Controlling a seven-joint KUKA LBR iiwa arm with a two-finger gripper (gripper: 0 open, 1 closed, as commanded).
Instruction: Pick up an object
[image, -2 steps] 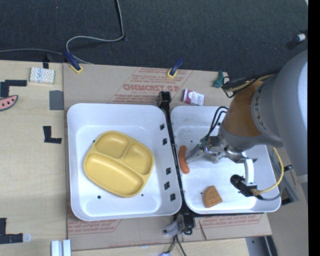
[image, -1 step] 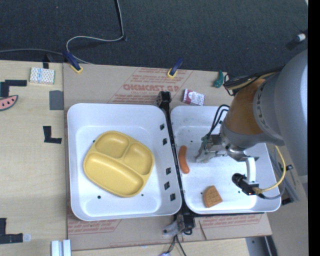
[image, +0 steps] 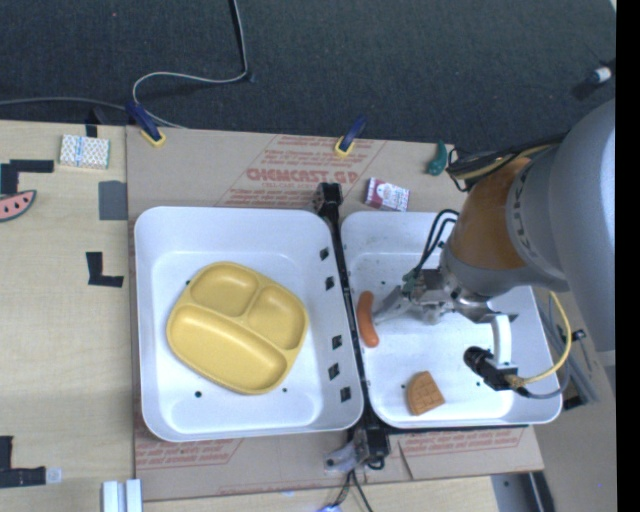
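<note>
Down in the right bin (image: 520, 405), the gripper (image: 392, 303) sits low with its fingers spread apart, tips just beside the orange sausage-shaped toy (image: 368, 318) near the divider. Nothing lies between the fingers, so the pick looks not yet made: closing and lifting remain. A brown toast-like piece (image: 424, 392) lies apart; the yellow divided plate (image: 237, 325) rests in the left bin (image: 160, 230)

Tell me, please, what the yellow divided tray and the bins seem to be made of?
The yellow tray looks like moulded plastic with a smooth, satin finish and soft rounded dividers. The two white bins also look like plastic, thin and slightly glossy, though that is less certain.
</note>
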